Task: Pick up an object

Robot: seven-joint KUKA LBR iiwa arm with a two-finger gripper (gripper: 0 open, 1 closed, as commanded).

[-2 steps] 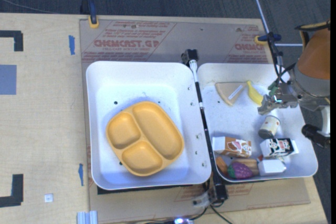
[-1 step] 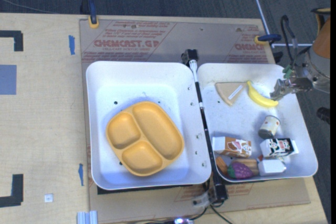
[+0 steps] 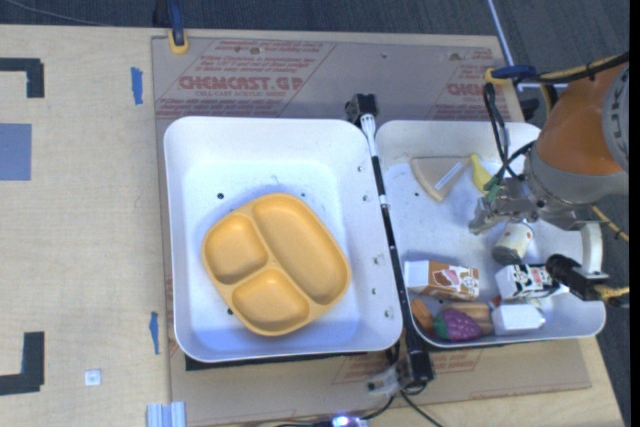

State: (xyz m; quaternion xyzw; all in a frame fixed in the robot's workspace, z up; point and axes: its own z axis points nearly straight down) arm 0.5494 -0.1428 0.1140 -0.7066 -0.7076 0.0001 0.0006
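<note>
Two fingers (image 3: 497,212) above white cup (image 3: 515,239)

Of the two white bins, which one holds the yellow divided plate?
The left bin holds the yellow divided plate, which has three compartments. The right bin holds several small items, and the gripper is above it.

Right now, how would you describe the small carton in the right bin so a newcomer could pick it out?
Start at the right bin, the one the arm reaches into, and go to its near edge, next to the divider between the bins. The carton lies flat there, just above the purple grapes. Unlike the white pieces to its right, it is orange and white with printed pictures.
</note>
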